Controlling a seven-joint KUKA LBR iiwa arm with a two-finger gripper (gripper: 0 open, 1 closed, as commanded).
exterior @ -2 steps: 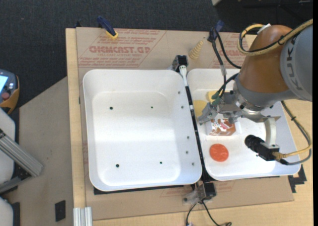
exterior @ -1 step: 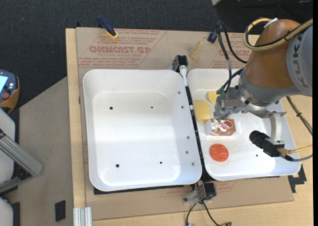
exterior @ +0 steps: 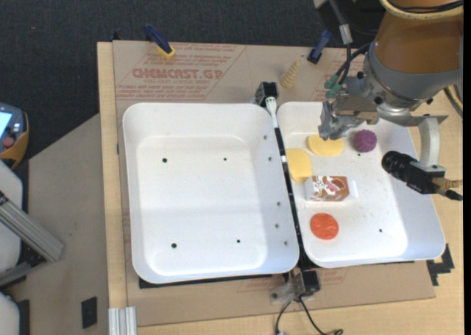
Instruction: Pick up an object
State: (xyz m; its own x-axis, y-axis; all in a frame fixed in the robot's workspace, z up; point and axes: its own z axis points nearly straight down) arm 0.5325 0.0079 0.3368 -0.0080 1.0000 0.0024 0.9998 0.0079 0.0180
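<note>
Bench (exterior: 184,68) under you is brown board with red print, clamped at the far edge by two blue clips (exterior: 158,40), and it carries both white bins side by side.

Left bin (exterior: 147,201): you see bare white floor with a few small dark holes.

Right bin (exterior: 419,230): all the objects lie here, grouped in its near-centre and left half.

Arm (exterior: 416,24) comes in from the upper right, orange band large at the top corner, grey wrist below it, cables trailing off toward the top edge.

Gripper (exterior: 331,131) sits low over the far part of the right bin, its tip right at the left end of the pale yellow disc (exterior: 329,148). You cannot tell how far the fingers stand apart, nor whether anything is caught between them; the wrist body hides that.

Black cylinder (exterior: 403,167) on a white bracket hangs beside the wrist, over the right side of the right bin.

Objects, as you read them:
- yellow block (exterior: 299,164), near the wall shared by the two bins, just beside the disc;
- packet (exterior: 331,188), white with red-brown print, just right of the block;
- orange ball (exterior: 324,226), nearer to you than the packet;
- purple ball (exterior: 363,140), just right of the disc, beside the gripper.
</note>
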